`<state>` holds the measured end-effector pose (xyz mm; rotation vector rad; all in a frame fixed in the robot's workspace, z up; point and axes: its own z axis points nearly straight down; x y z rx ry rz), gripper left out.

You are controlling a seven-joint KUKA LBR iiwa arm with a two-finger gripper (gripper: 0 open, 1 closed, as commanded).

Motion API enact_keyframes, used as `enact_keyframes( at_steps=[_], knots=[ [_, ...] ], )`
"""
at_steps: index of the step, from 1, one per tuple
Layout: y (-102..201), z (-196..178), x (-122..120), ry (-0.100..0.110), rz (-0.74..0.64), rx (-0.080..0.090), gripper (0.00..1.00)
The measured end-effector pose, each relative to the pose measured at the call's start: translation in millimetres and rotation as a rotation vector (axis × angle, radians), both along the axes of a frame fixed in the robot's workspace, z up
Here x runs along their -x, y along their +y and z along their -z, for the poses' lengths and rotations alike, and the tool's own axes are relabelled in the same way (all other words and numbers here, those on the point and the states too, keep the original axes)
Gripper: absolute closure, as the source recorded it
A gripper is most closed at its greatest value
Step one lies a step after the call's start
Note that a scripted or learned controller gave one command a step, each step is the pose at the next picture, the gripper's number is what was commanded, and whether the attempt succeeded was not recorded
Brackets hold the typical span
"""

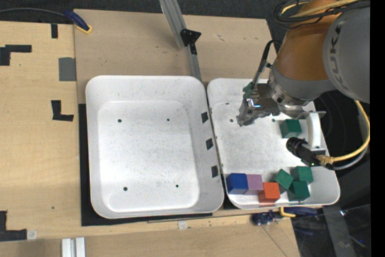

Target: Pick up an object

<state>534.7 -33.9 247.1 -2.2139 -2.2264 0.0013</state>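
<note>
Tool [245,120] hovers over the right shallow white plastic bin [231,96].
Its grip state is unclear; small coloured blocks [271,185] crowd the near edge.

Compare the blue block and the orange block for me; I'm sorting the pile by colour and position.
The blue block sits at the left end of the cluster, against the right bin's left wall; the orange block lies further right, beside the green blocks. The blue one looks slightly larger. A purple block lies between them. Both are cube-like and rest along the bin's near edge.
</note>
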Motion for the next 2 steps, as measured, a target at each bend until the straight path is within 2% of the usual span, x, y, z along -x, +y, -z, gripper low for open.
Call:
enact_keyframes(
  at_steps=[1, 2],
  knots=[
    [58.1, -4.2, 4.9, -0.001, -0.002, -0.001, 1.0],
    [113.9, -5.2, -2.6, -0.001, -0.002, -0.001, 1.0]
  ],
)
